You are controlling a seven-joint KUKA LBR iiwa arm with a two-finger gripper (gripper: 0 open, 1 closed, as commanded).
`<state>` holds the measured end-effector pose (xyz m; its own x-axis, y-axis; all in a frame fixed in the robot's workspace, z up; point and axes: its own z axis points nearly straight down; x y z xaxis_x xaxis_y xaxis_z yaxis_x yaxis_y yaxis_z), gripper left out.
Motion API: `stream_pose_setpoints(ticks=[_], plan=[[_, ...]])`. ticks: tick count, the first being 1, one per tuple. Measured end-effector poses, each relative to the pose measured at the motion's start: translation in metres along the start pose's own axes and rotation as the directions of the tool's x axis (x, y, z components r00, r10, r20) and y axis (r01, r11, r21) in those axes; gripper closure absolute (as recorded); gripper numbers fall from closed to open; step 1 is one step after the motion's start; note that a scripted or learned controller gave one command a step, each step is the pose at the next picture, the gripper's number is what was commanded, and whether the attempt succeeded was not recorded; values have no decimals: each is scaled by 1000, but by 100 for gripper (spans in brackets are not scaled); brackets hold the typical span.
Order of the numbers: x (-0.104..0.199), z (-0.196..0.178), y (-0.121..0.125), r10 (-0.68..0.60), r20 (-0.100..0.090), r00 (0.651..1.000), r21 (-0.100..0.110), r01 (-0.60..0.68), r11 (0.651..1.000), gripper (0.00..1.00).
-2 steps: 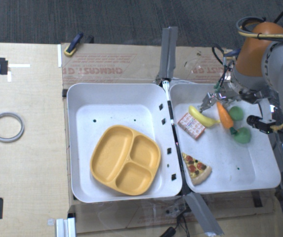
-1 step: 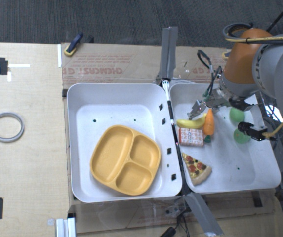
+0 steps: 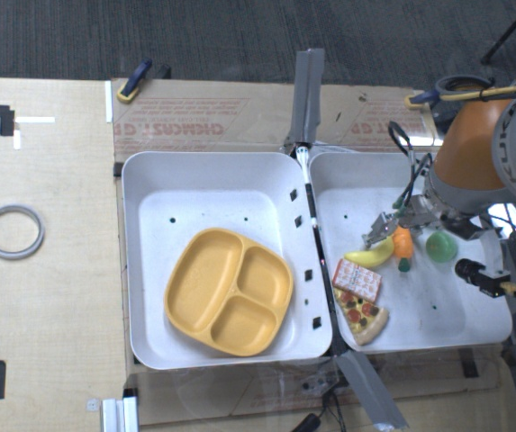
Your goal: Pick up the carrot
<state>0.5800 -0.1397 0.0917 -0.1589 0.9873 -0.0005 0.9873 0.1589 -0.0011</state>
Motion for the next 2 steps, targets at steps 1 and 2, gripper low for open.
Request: stream_pose_setpoints(ticks=[1, 2], plan=[[-1, -9, 0, 3, 0, 1000, -1, -3, 1000, 100], [75, -100, 52, -98, 0, 995, -2, 98, 995, 100]])
